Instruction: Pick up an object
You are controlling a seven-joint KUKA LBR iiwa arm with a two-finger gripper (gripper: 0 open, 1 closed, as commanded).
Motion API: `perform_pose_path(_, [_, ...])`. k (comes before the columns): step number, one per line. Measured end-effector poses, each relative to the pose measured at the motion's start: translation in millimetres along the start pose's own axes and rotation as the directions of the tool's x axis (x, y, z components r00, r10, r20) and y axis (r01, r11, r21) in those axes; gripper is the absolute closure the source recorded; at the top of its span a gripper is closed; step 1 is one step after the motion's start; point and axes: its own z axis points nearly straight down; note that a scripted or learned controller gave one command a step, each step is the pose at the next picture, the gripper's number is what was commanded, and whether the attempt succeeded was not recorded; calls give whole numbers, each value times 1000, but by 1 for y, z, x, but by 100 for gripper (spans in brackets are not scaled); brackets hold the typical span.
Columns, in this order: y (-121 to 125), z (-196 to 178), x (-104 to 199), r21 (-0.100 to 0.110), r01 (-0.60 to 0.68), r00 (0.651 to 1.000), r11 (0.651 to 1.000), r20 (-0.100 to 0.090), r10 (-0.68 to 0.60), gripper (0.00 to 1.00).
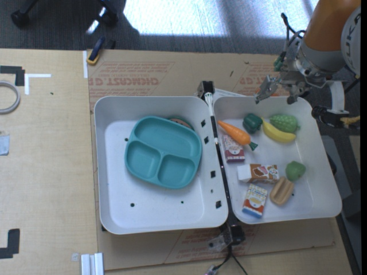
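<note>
The right bin holds toy food: an orange carrot, a dark green pepper, a yellow banana, a bumpy light green vegetable, a round green piece, a bread roll and small cartons. My gripper hangs above the far rim of that bin, behind the pepper and banana. Its two dark fingers are spread apart with nothing between them.
The left bin carries a teal divided plate, with a brownish thing peeking out behind it. Cardboard lies under both bins. The arm's orange band and grey wrist stand at the upper right.
</note>
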Motion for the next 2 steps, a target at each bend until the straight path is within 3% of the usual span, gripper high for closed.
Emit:
perform_pose_path(1, [-32,140,11,-4,-5,1000,1000,0,5,0])
perform_pose_path(2, [-9,142,-32,33,4,1000,999,-27,-3,0])
